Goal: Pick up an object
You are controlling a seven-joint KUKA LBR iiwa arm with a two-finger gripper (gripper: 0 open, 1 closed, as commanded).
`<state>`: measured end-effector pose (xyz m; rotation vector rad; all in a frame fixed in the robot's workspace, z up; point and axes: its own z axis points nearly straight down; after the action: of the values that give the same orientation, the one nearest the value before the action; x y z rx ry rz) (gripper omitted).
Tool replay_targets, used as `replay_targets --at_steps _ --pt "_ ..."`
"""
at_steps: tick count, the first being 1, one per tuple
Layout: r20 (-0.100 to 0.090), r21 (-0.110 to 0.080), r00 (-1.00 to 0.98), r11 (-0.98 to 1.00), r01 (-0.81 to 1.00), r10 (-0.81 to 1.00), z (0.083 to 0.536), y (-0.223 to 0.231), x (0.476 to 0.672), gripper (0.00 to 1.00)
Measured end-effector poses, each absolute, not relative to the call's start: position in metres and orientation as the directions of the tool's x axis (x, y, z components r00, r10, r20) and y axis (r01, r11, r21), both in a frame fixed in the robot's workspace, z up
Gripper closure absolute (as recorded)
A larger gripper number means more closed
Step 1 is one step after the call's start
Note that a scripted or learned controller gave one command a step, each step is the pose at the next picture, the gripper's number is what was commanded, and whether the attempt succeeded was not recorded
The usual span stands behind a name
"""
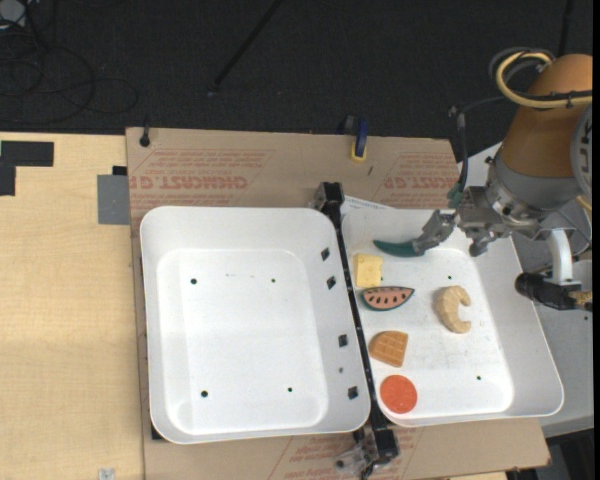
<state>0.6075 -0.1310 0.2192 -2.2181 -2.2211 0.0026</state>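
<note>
Your fingers point(458, 230) stand apart beside the teal piece point(400, 246); closing off-centre, you risk nudging it away

Open left bin point(170, 268); five toy foods point(388, 297) crowding the right bin point(525, 368)

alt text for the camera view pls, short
A grey arm's gripper hovers over the right bin, by a teal piece. Below lie a yellow block, watermelon slice, croissant, waffle and red disc.

Brown cardboard sheet point(280, 168) under bins; blue clamp point(359, 140) at far edge; black cables point(40, 63) top-left.
</note>
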Motion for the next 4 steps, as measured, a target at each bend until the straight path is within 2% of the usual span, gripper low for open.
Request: replay_targets --at_steps 1,2,3,4 --pt "0.003 -0.006 -0.004 0.004 1.000 1.000 0.177 -0.081 0.623 0.00" --pt "-0.006 0.018 0.001 -0.001 1.000 1.000 0.348 -0.120 0.639 0.00" --pt "-0.003 0.014 -0.002 0.002 1.000 1.000 0.477 -0.113 0.645 0.00" --pt "-0.006 0.004 0.007 -0.007 1.000 1.000 0.542 -0.219 0.643 0.00"
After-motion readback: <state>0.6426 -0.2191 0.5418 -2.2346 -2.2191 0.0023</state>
